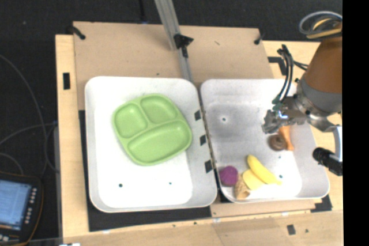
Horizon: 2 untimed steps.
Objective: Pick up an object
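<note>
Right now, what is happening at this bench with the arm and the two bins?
The grey arm reaches in from the right, and its claw is low in the right bin, just above a small brown and orange object. Nothing is seen held. A banana, a purple ball and a pale yellow piece lie near that bin's front edge. The left bin holds a green divided plate.

Lighting's pretty even and bright over the bench (161,49), probably from overhead. Both white bins come out nearly blown out, especially the left bin (104,181) along its near edge. The right bin (242,95) shows a soft grey shadow across its middle, under the arm (326,72). The dark floor past the bench's far edge loses detail. Overall a bit soft and grainy; small items look mushy.
</note>
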Each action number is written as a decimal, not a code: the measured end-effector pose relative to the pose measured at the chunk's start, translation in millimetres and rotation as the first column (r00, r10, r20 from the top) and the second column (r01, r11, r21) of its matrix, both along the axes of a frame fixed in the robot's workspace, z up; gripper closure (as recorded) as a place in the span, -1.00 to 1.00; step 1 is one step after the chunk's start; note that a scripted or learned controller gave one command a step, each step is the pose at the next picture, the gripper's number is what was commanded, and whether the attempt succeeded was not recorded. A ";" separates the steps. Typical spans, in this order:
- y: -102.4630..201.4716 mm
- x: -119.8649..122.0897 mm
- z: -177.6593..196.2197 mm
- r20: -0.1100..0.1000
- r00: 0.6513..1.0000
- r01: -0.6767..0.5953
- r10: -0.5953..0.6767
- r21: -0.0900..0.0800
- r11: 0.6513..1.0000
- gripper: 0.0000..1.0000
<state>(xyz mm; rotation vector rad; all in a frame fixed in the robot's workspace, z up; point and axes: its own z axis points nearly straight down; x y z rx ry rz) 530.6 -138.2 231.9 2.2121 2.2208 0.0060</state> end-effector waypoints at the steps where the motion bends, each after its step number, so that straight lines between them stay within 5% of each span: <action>1: -1.4 1.7 45.5 -0.001 1.000 0.000 0.000 0.000 1.000 1.00; 2: 52.4 7.0 37.4 -0.006 1.000 -0.003 0.003 0.003 1.000 1.00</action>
